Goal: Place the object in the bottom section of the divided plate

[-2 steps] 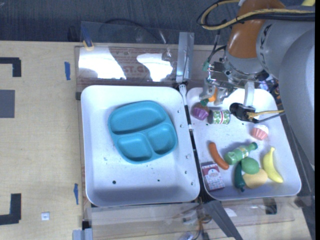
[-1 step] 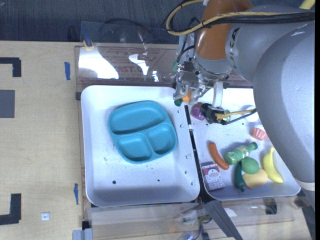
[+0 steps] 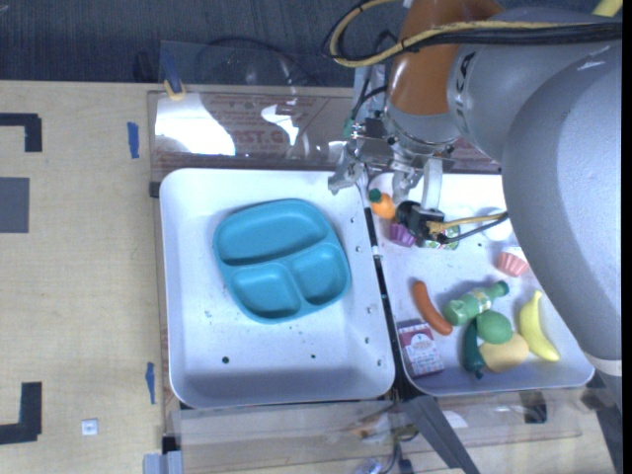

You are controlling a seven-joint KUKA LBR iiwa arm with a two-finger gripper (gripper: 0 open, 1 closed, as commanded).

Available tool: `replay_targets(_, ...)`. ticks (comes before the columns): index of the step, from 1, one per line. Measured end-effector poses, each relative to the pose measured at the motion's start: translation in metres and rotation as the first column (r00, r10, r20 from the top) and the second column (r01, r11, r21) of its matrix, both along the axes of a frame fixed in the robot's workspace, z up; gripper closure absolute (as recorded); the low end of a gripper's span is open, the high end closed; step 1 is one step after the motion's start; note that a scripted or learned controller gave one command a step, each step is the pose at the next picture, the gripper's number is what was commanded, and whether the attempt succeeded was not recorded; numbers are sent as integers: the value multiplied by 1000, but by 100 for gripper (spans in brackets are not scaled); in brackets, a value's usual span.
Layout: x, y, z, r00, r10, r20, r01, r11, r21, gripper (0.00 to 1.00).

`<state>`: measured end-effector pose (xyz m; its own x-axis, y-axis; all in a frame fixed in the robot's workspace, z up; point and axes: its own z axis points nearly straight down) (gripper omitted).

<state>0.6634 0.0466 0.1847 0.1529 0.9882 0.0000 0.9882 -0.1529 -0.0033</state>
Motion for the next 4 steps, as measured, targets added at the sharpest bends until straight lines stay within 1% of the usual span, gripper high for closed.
replay_targets(1,3,-15,0,999,-43,4,43,999,-1,0)
replay_targets(2,4,-14,11,999,-40,7,40,999,-1,100)
replay_targets(3,-56,-22,0,997,79,1,-79,997,0,100)
replay_targets(4,-10,25,42,999,-41,6,41,999,1,100)
